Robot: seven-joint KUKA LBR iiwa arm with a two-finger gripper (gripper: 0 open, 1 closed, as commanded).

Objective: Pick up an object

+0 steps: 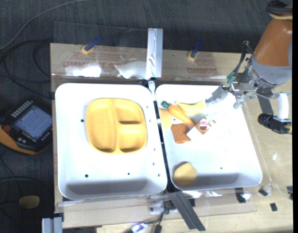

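So, quick rundown of what's on the bench right now:

- Two white bins sit side by side. The left bin (71, 174) has a yellow tray (116, 125) in it, the kind with three compartments, lying flat around the middle.
- The right bin (236, 164) holds the loose stuff, mostly bunched in its upper left part.
- A carrot (179, 113) lies at a slant there, with a green bit at its upper-left end.
- A banana (191, 105) is right behind the carrot, touching or nearly touching it, and runs off toward the upper right.
- A brown chunk (181, 132) sits just below the carrot. Can't tell what it is, maybe a bread or meat toy.
- A small red and white thing (204, 125) is just right of the brown chunk. Too small to name.
- A yellowish lump (185, 171) sits alone near the front wall of the right bin, well apart from the rest.
- The arm (275, 42) comes in from the right, orange band up top, grey wrist below.
- The gripper (221, 95) hangs over the upper right part of the right bin, pointing toward the banana's far end. Honestly can't tell if it's clamped or spread, it's too blurry and small. Nothing visible between the fingers.
- A handheld pendant (25, 125) lies on the floor left of the bench, with a cable (42, 11) trailing off.
- Two blue-yellow clamps (92, 44) pin a sheet along the back edge.
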